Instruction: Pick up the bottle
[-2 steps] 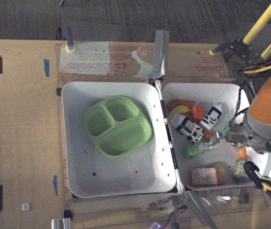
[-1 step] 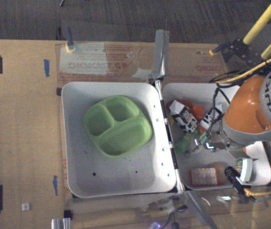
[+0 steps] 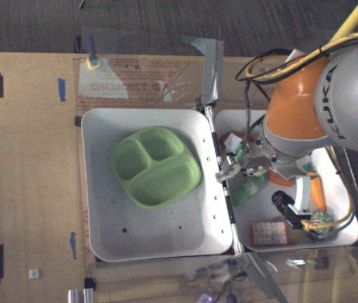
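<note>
Orange-banded arm reaches from your right over the right bin [image 3: 349,232], placing the jaws [image 3: 242,169] low by its left wall, their opening indeterminable, just above a green item [image 3: 247,191], judged the bottle, lying flat, long axis slanting upper right to lower left, neck direction unclear.

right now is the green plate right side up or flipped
Right side up: the green plate lies flat in the left bin, its three hollow compartments facing the camera.

We can read the word KUKA in dark letters on the grey robot arm [image 3: 349,100]. Other print is too blurry.
</note>
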